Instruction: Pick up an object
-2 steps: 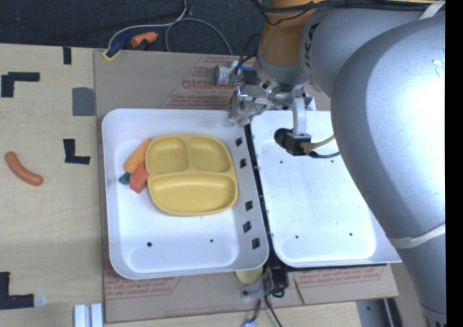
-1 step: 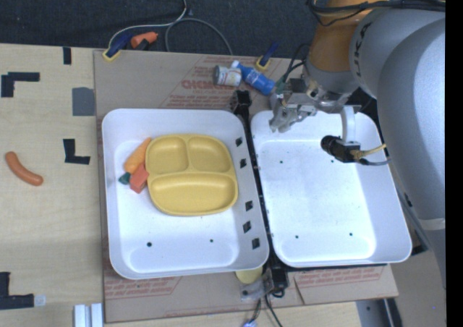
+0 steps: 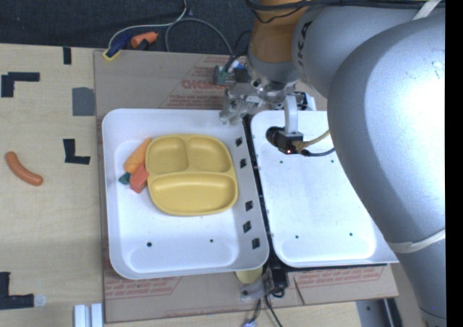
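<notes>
The gripper (image 3: pixel 244 105) hangs at the far end of the bins, above the rims where the left bin (image 3: pixel 119 246) and the right bin (image 3: pixel 325 246) meet; its tip is lost among brackets and cables, so how it is set cannot be told. Above it rises the orange band (image 3: pixel 282 18) and the wide grey arm (image 3: pixel 391 116), covering the right bin's right side. The yellow divided plate (image 3: pixel 192 173) lies in the left bin, near and to the left of the gripper, flat, with its long axis across the bin, two small compartments on the far side and one long one on the near side. Tucked against its left edge is a toy carrot (image 3: pixel 135 166), slanted, its orange end up-right and its green end down-left. A sausage (image 3: pixel 24 168) lies well apart on the bench (image 3: pixel 43 246).
</notes>
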### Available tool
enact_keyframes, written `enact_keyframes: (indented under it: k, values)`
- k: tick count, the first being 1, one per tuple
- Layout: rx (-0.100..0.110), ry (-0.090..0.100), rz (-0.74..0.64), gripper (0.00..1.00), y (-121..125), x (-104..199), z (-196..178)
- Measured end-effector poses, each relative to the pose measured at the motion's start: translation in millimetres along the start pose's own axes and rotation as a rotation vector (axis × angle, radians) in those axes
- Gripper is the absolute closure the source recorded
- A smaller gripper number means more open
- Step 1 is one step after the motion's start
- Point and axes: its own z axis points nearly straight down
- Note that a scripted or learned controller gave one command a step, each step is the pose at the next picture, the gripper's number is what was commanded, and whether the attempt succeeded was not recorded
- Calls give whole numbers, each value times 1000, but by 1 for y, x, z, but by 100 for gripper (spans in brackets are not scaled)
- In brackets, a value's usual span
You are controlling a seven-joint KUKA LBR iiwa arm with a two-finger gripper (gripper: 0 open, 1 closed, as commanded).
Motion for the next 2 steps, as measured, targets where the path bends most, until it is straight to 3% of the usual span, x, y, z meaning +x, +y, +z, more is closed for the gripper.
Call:
enact_keyframes:
  k: [1, 2]
  values:
    - [-1, -7, 17, 100, -4, -84, -30]
    - [4, -4, 7, 100, -1, -40, 11]
